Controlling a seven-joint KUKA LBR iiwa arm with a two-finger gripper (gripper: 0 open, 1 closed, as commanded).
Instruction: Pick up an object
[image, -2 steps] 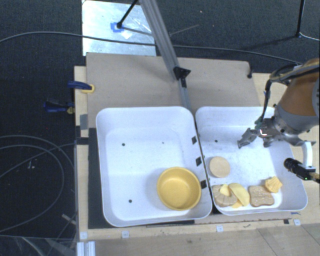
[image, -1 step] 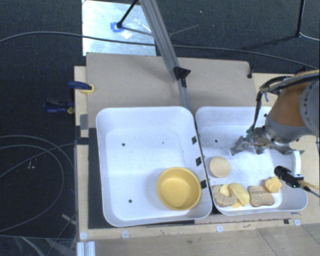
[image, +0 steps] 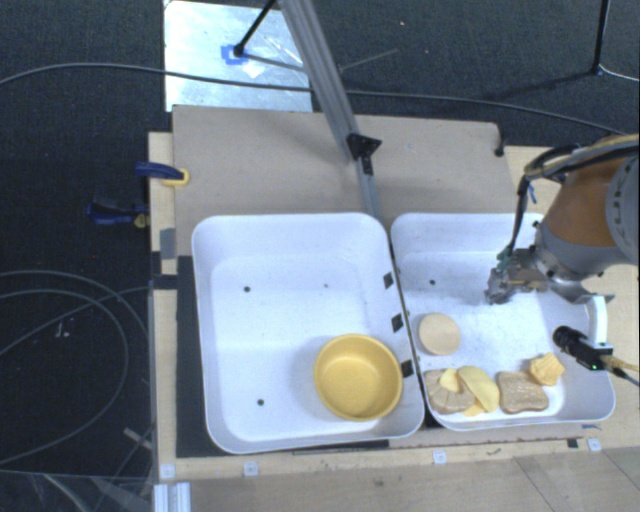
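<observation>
Along the near edge of the right bin (image: 600, 405) lies a row of small food-like pieces: a tan and yellow cluster (image: 452, 390) by the near left corner, a pale yellow banana-shaped piece (image: 480, 387) touching it, a brown toast-like slice (image: 522, 392) just beside that, and a small yellow chunk (image: 546, 369) near the right wall. Just behind the cluster sits a flat, round beige disc (image: 438, 334), close to the wall shared with the left bin (image: 215, 300). Within the left bin, a yellow bowl (image: 358, 375) stands upright toward its near right corner. Farther back in the right bin, the gripper (image: 503, 283) hangs low over bare white floor, well apart from every piece; nothing is visibly between its tips, and whether it is open or closed cannot be told. Behind it rises the grey arm (image: 590, 215) with its orange band, entering from the right. Beyond the bins stretches the brown bench board (image: 270, 160).
</observation>
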